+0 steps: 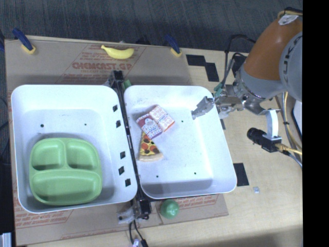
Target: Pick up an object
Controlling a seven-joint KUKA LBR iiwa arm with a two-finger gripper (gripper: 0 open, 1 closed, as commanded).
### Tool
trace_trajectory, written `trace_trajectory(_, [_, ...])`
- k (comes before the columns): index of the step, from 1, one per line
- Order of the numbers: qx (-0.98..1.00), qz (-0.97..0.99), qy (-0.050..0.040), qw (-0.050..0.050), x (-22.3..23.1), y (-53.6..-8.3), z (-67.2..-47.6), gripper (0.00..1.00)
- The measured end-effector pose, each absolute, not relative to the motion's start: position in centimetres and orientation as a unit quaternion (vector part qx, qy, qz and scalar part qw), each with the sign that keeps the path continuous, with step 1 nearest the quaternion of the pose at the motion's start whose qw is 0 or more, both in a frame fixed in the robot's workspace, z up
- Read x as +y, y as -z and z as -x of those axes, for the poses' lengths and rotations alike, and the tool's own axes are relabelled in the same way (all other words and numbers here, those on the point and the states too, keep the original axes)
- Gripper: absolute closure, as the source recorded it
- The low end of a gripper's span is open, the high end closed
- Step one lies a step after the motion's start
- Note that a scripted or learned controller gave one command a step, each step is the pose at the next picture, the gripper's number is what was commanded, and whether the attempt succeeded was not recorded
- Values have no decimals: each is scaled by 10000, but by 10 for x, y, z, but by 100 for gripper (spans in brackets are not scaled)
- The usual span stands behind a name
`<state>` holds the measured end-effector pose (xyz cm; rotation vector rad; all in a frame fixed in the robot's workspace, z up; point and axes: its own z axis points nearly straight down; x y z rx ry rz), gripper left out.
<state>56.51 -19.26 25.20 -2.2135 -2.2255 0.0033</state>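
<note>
I see gripper (202, 107) over right bin (218, 138) right rim; grip state unclear. Small carton (155, 121), pizza slice (149, 148) lie left.

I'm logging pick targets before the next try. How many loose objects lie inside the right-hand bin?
2. A small red and white box lies in the right bin, near its left wall. A toy pizza slice sits just below the box, touching it. Nothing appears hidden.

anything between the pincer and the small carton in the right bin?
Nothing. In the camera view, the stretch from the pincer to the small carton is bare white floor of the right bin. The pizza slice lies below the carton, off that line.
</note>
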Motion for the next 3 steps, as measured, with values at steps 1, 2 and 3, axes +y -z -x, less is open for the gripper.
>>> trace_trajectory(1, [-7096, 7046, -20, 29, -177, -135, -568, 0])
trace_trajectory(2, [-7094, 7048, 24, -30, -191, -97, -660, 0])
trace_trajectory(3, [-7115, 7027, 29, -28, -190, -108, -661, 100])
